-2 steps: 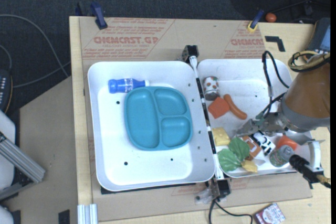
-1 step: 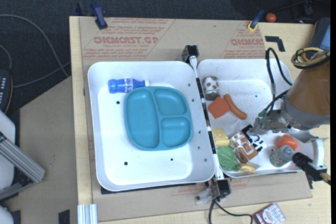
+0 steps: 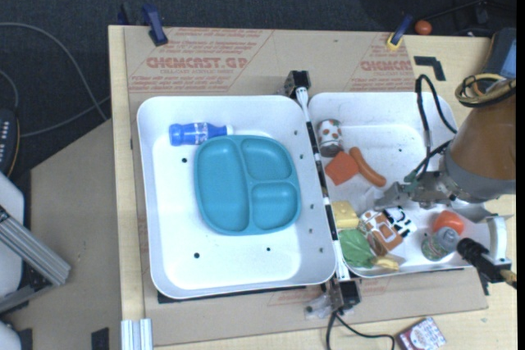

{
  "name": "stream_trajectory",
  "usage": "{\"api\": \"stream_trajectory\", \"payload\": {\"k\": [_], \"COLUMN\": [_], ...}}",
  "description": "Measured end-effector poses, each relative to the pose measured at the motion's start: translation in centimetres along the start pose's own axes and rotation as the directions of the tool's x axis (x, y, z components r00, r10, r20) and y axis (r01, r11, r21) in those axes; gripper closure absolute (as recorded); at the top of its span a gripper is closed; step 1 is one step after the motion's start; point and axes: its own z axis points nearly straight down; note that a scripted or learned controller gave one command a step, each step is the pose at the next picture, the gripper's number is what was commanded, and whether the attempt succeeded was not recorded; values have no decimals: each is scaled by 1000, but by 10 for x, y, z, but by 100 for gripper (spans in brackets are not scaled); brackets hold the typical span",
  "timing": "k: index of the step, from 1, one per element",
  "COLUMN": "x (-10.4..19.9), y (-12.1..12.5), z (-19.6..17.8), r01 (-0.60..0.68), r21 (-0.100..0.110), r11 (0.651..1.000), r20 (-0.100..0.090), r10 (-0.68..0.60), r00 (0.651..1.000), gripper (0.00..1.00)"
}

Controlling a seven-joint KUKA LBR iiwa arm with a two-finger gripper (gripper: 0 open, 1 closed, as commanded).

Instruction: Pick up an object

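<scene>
The right bin holds several small toys. At its left are a brown-and-white can, an orange-red wedge and an orange sausage. Lower down lie a yellow block, a green leaf piece and a brown, black-and-white box. An orange ball and a small greenish can sit at the lower right. My gripper reaches in from the right and hangs low over the middle of this bin, just above the patterned box and right of the sausage.
The left bin holds a blue divided plate and a blue bottle lying near its back wall. The arm's body covers the right bin's right side. Black cables loop above it.
</scene>
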Motion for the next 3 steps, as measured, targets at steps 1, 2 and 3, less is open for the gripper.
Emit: {"api": "stream_trajectory", "payload": {"k": [1,2,3], "x": [27,26,97], "y": [58,59,44], "z": [34,22,-68], "r01": [3,2,3], "r21": [29,23,28], "r11": [1000,1000,1000], "r20": [-13,-11,-12], "r10": [-3,-1,-3], "r00": [1000,1000,1000], "gripper": [0,100,100]}}
